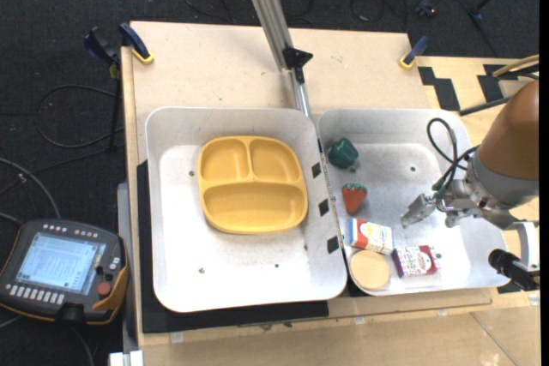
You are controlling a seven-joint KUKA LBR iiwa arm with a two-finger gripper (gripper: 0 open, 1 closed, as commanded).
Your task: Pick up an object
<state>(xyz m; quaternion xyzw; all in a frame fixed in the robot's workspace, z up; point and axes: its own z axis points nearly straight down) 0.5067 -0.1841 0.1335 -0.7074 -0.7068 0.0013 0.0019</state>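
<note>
The right bin (390,126) holds several small items. A green lumpy toy (343,153) lies near its left wall, and a red strawberry (354,196) sits just below it. Further toward the front are a white and orange carton (371,233), a tan round disc (371,270) and a white and purple carton (415,261). My gripper (433,216) hangs over the right half of this bin, above and to the right of the cartons. It is open, with nothing between its fingers.
The left bin (171,184) carries a yellow divided plate (253,184). A metal pole (270,4) slants down to the wall between the bins. A teach pendant (60,266) lies off the bench at the lower left.
</note>
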